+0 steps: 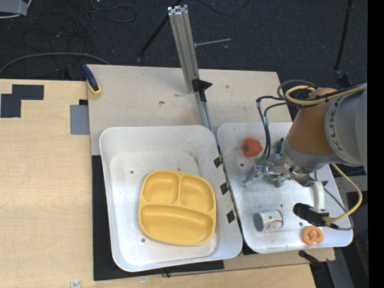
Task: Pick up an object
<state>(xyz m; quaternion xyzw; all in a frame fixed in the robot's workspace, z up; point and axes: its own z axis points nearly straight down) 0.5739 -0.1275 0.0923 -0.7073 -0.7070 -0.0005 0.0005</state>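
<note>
The metal two-finger gripper (264, 171) hovers in the right white bin (240, 221); its opening cannot be determined. Judged step: approach. The small red rounded object (252, 147) lies at its 11 o'clock; descent and alignment follow.

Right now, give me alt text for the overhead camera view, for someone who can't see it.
A grey robot arm reaches into the right white bin, its gripper low near a red object, with a small can and an orange ring nearer the front. The left bin holds a yellow divided plate.
</note>
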